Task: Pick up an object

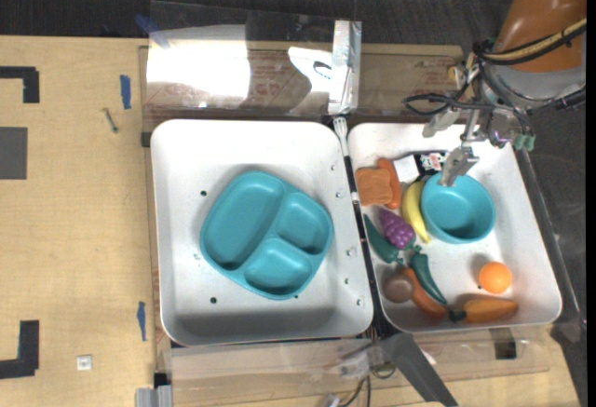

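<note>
Left bin (177, 210) carries a teal divided tray (267, 232). Right bin (538, 237): teal bowl (458, 210), banana (413, 211), purple grapes (398, 230), orange ball (495, 278), carrot (484, 308), all closely packed. Tool (455, 165) hangs over bowl's far rim; cannot tell its state. Risk: descent hits the rim, tips bowl, or snags the touching banana instead.

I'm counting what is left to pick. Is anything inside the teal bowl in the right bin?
The teal bowl looks bare inside: only its blue bottom shows. The gripper hangs over its far rim and covers that edge, so a small piece there would be hidden.
</note>
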Tool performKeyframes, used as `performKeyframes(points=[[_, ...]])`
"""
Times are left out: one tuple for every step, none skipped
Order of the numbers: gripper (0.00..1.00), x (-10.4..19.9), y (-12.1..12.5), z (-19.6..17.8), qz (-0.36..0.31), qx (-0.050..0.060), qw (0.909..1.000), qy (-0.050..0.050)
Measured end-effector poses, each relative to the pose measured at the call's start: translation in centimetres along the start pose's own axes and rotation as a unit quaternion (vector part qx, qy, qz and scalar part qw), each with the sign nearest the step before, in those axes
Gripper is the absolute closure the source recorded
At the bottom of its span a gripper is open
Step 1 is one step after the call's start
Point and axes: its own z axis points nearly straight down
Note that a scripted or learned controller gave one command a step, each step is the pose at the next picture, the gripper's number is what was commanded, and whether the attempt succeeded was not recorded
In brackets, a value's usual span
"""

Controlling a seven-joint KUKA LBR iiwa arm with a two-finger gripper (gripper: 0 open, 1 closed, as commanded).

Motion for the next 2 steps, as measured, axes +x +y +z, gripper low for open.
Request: performKeyframes(points=[[0.0,5.2,1.8,10.9,0.043,0.0,0.9991,-0.001],[0.0,7.9,2.7,11.7,0.133,0.0,0.991,-0.003]])
